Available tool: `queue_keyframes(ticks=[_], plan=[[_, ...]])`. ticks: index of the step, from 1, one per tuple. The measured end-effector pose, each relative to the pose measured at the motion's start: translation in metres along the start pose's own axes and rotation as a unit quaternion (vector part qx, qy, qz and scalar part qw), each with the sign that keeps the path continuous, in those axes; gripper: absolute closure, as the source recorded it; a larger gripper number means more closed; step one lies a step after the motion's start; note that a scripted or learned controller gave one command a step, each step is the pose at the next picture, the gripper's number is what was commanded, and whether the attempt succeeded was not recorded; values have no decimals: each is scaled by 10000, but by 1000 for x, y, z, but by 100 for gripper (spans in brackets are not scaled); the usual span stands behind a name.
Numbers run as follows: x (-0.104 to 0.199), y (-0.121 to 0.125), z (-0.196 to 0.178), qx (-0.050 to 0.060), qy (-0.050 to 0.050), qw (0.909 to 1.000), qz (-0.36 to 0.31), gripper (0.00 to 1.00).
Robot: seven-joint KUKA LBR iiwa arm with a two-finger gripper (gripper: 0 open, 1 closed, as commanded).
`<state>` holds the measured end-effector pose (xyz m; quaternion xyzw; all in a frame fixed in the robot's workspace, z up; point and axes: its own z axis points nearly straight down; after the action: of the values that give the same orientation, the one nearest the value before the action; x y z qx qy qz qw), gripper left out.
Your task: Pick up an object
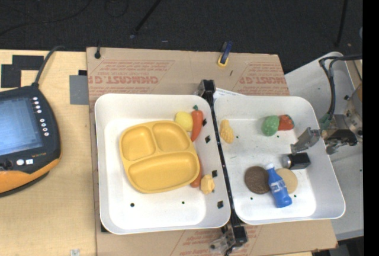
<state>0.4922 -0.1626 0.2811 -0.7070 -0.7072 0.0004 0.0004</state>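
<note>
1. Tool (299,150): low over the right bin (320,201), near its right wall; whether it is open or closed cannot be told.
2. Right bin contents: blue bottle (278,188) across brown disc (257,179) and tan disc (288,179); green item (270,125), red item (286,122), corn (226,130).
3. Left bin (118,213): yellow divided tray (159,155), carrot (196,122).

grey gripper (301,148), black cables (329,80)

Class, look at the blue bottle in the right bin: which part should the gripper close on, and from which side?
Probably the middle of the blue bottle, from straight above. It lies flat, cap pointing up-left, so the fingers should close across its narrow width, clear of the brown disc.
</note>
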Motion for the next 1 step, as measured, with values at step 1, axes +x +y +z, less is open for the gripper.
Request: queue_keyframes(ticks=[1], plan=[[-1, 0, -10, 8, 4, 10000, 2, 100]])
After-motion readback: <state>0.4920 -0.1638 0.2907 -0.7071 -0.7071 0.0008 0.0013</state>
